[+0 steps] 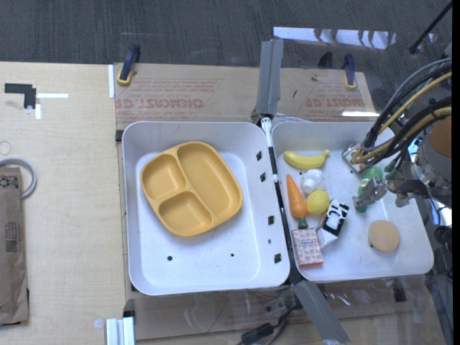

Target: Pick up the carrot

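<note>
The orange carrot (295, 197) lies in the right bin (410, 264) close to its left wall, pointing toward the front. It rests against a yellow lemon (318, 203) on its right and sits just below a banana (305, 159). My gripper (364, 192) hangs over the middle-right of the same bin, well to the right of the carrot and apart from it. A green item (372, 172) sits right beside the gripper.
A yellow divided plate (190, 187) lies in the left bin (208, 275). The right bin also holds a red box (307, 248), a black-and-white object (333, 219), a small white item (310, 182) and a tan round piece (384, 236). Cables trail at the right.
</note>
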Controlling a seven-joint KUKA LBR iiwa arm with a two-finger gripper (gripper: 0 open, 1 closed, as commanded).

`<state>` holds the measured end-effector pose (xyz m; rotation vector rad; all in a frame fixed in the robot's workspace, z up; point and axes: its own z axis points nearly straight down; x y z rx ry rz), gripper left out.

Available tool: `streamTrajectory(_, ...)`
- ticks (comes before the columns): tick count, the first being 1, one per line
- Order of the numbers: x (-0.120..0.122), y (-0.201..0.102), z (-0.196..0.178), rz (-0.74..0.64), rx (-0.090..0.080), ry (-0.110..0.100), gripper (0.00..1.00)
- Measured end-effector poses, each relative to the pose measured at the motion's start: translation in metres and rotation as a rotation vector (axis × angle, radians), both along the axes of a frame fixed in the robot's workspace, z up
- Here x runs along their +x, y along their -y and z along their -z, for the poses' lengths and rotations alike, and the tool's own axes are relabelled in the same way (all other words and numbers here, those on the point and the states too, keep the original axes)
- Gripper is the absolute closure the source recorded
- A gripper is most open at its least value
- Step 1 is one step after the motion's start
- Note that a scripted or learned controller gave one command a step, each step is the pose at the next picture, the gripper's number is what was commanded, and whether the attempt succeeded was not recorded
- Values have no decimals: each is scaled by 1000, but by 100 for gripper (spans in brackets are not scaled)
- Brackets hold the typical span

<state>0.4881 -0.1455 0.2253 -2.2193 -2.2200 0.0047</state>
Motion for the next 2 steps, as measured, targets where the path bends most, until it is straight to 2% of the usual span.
streamTrajectory(1,40,-71,35,-196,0,1,0)
streamTrajectory(2,40,-69,27,-192,-1,0,100)
